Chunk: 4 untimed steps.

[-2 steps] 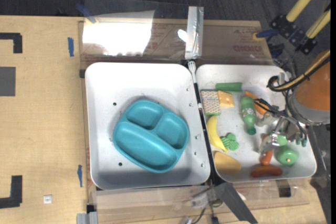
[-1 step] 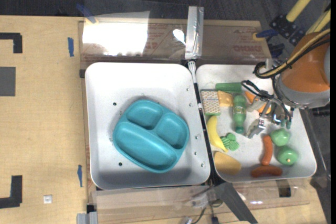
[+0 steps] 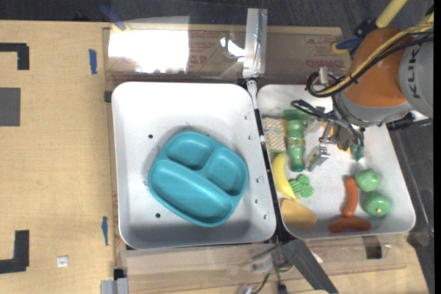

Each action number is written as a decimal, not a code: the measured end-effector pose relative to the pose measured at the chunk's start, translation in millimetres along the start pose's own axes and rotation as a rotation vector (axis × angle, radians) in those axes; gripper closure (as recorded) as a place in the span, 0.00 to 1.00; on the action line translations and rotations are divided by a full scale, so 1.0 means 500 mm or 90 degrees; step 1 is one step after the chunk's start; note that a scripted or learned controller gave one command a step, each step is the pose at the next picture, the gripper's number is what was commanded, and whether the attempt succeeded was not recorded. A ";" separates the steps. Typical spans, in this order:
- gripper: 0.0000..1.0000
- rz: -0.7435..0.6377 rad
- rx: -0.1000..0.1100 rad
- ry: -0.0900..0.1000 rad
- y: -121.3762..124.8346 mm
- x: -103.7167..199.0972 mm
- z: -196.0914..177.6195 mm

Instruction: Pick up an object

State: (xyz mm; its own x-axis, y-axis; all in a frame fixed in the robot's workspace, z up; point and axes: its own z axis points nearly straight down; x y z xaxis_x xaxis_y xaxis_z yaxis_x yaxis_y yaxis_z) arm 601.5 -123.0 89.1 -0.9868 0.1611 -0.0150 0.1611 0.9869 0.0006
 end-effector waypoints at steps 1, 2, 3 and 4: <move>0.00 -0.147 0.000 0.001 -0.061 -0.042 0.002; 1.00 -0.147 0.001 -0.008 -0.058 -0.051 -0.028; 0.00 -0.147 0.001 -0.007 -0.058 -0.050 -0.026; 0.00 -0.165 0.000 0.003 -0.101 -0.068 0.003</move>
State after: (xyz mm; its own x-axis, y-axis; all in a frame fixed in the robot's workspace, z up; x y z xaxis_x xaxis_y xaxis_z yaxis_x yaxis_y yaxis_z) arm 626.8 -178.5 88.1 -0.9952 -0.0969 -0.0105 -0.0969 0.9953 -0.0020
